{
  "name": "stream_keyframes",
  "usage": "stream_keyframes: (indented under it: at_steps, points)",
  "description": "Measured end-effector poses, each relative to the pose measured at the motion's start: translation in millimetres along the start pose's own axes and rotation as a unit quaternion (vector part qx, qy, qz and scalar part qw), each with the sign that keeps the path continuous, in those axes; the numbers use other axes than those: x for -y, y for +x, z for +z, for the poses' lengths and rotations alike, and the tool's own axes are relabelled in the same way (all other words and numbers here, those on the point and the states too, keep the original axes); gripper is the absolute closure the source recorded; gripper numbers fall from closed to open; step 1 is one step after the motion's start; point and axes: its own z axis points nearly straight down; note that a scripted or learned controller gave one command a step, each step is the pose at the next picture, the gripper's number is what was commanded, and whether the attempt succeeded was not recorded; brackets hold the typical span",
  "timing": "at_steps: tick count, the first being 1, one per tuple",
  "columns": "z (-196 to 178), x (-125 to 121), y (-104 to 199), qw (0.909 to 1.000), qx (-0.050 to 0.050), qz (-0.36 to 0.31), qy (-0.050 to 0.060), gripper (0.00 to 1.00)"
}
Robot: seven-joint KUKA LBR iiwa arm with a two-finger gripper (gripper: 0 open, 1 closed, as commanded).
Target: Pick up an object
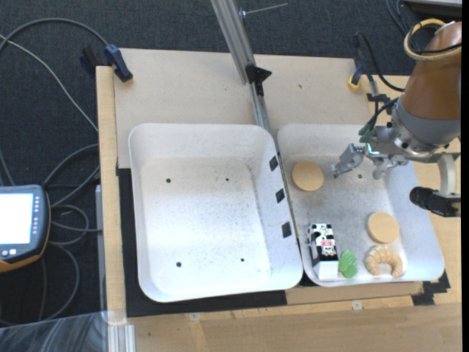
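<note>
Hovering over the right bin [418, 218] is as far as this try has got: nothing picked yet. I see the hand [364, 160] near that bin's far edge, slightly toward its outer side, with metal fingers pointing toward the middle of the bin. Nothing sits between them. They look spread a little, but the angle is poor and I can't tell for sure how far open they are.

Candidates all lie in the right bin, none lifted:
- tan disc [308, 176] toward the far inner part, just beside the hand's tips, not touching as far as I can see
- second tan disc [383, 227] toward the near outer side
- croissant-shaped piece [384, 260] at the near edge, just beside that disc
- black-and-white block [322, 242] and green piece [347, 264] near the near inner corner

Left bin [146, 196] isn't in play.

My read: approach stage only. Descent, closing on something and lifting are all left. The first disc is the nearest target.
</note>
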Motion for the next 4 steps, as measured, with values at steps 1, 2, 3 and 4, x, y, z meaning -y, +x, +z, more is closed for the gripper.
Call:
stream_keyframes:
  at_steps: [1, 2, 3, 4]
  points:
    - [-2, -1, 0, 1.0000, 0.001, 0.000, -0.003, 0.00]
    - [50, -4, -10, 1.0000, 0.000, 0.000, 0.000, 0.00]
    - [96, -10, -4, 1.0000, 0.000, 0.000, 0.000, 0.00]
    - [122, -10, -4, 1.0000, 0.000, 0.000, -0.001, 0.00]
